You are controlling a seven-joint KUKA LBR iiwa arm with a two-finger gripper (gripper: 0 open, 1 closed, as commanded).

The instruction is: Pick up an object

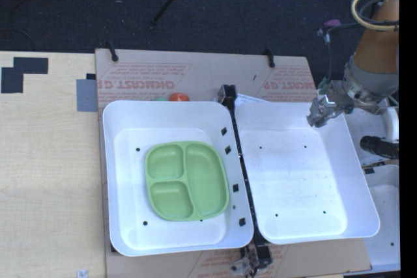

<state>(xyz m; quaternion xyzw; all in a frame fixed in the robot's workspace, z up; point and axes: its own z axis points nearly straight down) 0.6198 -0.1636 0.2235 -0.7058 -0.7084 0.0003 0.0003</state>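
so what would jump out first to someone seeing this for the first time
The light green divided plate catches the eye first, lying flat in the left bin. Next is the grey arm with its orange band at the upper right, its gripper hovering over the far right corner of the right bin.

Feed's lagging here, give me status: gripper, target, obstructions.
Gripper over right bin's far right rim, holding nothing visible. Green plate flat in left bin, untouched. Bin divider between them.
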